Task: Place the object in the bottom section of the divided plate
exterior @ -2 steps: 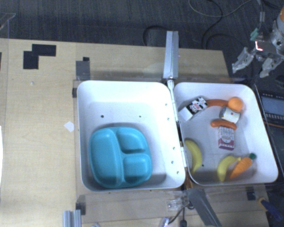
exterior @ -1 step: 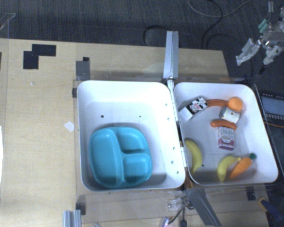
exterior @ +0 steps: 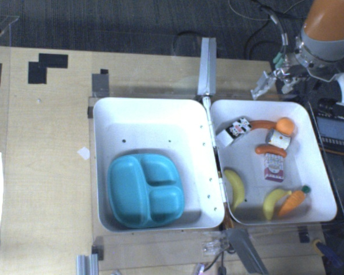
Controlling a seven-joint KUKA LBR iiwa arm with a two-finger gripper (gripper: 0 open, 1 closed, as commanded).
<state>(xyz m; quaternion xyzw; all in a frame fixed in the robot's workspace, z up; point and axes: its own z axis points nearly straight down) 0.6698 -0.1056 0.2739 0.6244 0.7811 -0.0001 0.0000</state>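
Observation:
A blue divided plate point(exterior: 143, 189) lies in the front of the left bin point(exterior: 132, 116), with one long section on its left and two smaller ones on its right. My gripper point(exterior: 273, 83) hangs above the back edge of the right bin point(exterior: 315, 153), at the view's upper right. Its fingers stand open with nothing between them. Below it in the right bin lie an orange ball point(exterior: 285, 126), a red sausage point(exterior: 271, 150), a pink packet point(exterior: 273, 167), two bananas point(exterior: 235, 187) and a carrot point(exterior: 292, 202).
A small black-and-white box point(exterior: 238, 128) and a second sausage point(exterior: 262, 124) lie at the back of the right bin. A metal divider post point(exterior: 207, 67) stands between the bins at the back. Cables point(exterior: 264, 16) trail behind the arm.

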